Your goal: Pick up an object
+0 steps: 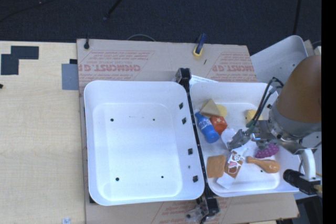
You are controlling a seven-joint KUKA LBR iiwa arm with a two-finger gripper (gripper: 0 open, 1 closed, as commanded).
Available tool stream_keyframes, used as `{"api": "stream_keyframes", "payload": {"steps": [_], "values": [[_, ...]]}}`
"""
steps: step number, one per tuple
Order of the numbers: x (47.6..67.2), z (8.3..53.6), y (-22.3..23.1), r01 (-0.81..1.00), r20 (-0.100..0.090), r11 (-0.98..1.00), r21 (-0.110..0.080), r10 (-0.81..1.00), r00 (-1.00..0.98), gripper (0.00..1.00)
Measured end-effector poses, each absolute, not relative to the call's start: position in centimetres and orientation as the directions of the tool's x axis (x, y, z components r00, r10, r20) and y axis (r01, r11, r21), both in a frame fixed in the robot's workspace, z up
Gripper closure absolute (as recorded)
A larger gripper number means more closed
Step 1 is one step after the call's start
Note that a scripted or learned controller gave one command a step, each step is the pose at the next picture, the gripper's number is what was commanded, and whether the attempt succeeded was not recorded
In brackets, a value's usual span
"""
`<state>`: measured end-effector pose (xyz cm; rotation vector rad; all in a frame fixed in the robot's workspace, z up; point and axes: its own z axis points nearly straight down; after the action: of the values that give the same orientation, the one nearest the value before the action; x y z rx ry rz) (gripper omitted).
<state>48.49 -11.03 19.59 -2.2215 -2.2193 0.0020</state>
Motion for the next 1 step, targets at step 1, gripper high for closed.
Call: {"api": "stream_keyframes", "payload": {"steps": [1], "values": [[47.70, 10.61, -8.71, 1.000, 0.000, -0.003, -0.001, 1.000, 0.003, 0.00]]}}
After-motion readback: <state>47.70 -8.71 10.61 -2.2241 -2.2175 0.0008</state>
